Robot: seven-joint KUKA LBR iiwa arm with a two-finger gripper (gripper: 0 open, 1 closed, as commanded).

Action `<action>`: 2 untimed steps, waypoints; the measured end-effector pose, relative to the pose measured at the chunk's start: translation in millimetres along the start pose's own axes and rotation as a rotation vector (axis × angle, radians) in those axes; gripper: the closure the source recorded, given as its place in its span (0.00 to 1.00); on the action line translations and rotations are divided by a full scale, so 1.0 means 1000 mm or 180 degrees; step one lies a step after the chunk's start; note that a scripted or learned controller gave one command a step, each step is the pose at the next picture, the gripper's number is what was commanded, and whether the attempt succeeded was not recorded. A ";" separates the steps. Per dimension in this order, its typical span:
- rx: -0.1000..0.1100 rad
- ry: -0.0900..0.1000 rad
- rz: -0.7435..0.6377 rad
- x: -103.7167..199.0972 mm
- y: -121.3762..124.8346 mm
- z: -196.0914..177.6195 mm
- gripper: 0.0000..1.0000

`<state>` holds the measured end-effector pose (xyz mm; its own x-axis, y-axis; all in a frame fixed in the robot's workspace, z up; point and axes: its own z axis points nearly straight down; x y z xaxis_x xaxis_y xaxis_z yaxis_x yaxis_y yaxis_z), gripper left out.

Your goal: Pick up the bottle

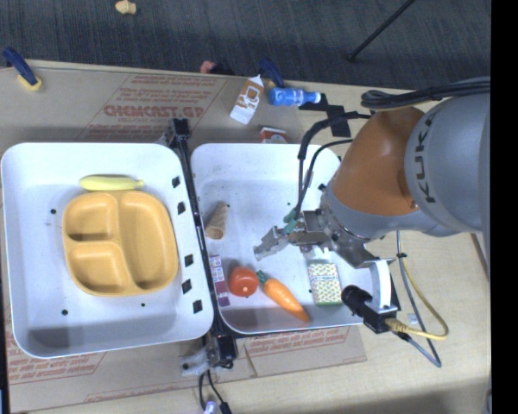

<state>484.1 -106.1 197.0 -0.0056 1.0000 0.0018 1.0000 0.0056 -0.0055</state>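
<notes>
A small blue bottle (292, 97) lies on its side on the cardboard behind the right bin (242, 166), outside its far rim. My gripper (276, 241) hangs low over the middle of the right bin, pointing left, well in front of the bottle. Nothing shows in its grip. The big grey and orange arm (388, 179) covers the bin's right part.
In the right bin lie a cone (216, 221), a tomato (243, 281), a carrot (284, 295) and a green box (325, 283). The left bin (26, 231) holds a yellow divided plate (119, 241) and a banana (112, 182). A small carton (248, 99) lies beside the bottle.
</notes>
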 end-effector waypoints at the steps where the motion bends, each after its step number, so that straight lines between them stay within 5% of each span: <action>1: 0.0008 0.0001 -0.0018 0.000 0.000 -0.010 1.00; 2: -0.0011 -0.0005 0.0878 -0.031 -0.008 -0.026 1.00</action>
<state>476.5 -137.1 223.4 0.2670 0.9637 -0.0009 0.9637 -0.2670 -0.0022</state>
